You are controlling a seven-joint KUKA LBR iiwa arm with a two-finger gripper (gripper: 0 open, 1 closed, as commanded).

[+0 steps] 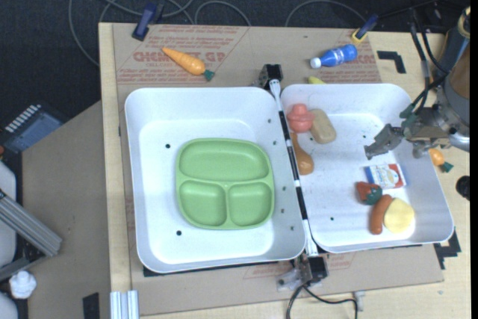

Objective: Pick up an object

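The right bin [351,231] holds several toy foods. A pink piece [299,116], a tan bread-like piece [323,128] and an orange sausage [304,159] lie along its left side. A small white, blue and red packet [386,175], a red piece [368,193], a hot dog [379,214] and a yellow lemon-like piece [400,217] lie at the front right. My gripper [382,141] hangs over the right bin, just above the packet and apart from it, with nothing seen in it.
The left bin [149,123] holds a green divided plate [224,183]. On the bench behind the bins lie a toy carrot [187,61], a blue bottle [334,56] and a blue clip [146,20]. A small orange piece [438,156] sits at the right bin's right rim.
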